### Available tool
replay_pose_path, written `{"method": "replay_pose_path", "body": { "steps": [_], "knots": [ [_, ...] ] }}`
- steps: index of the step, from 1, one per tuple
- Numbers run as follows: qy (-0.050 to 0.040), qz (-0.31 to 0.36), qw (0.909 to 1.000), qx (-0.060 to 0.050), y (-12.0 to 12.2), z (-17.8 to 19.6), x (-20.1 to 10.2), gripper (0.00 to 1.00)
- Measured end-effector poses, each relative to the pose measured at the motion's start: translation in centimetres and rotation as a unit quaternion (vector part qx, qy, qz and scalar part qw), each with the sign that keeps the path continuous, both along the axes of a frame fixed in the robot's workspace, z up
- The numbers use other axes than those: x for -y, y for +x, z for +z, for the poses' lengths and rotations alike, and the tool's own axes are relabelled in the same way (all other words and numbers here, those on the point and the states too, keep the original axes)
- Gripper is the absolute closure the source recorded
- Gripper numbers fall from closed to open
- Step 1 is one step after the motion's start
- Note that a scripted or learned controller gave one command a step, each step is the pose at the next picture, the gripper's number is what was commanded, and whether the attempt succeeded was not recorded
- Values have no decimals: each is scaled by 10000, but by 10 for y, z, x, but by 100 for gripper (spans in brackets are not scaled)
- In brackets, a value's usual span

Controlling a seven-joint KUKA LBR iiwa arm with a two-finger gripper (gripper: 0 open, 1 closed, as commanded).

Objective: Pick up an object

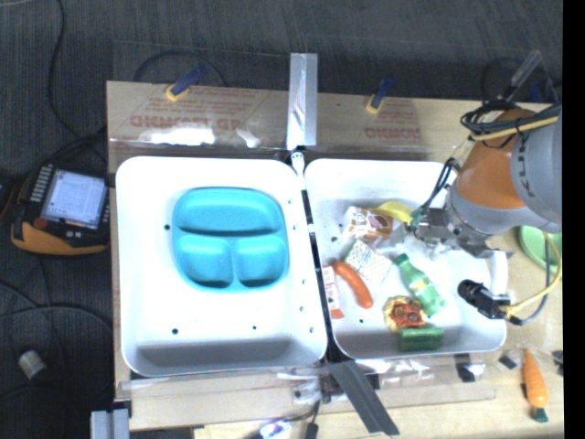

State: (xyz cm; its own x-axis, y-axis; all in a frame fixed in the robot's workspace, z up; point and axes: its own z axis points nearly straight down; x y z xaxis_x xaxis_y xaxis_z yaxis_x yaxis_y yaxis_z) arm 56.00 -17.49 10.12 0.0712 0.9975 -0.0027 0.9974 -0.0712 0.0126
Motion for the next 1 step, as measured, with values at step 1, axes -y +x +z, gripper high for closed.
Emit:
{"method": "replay_pose_path", "body": {
  "steps": [1],
  "knots": [
    [-19, 939, 9956, 73, -51, -6, 24, 0]
  ]
}}
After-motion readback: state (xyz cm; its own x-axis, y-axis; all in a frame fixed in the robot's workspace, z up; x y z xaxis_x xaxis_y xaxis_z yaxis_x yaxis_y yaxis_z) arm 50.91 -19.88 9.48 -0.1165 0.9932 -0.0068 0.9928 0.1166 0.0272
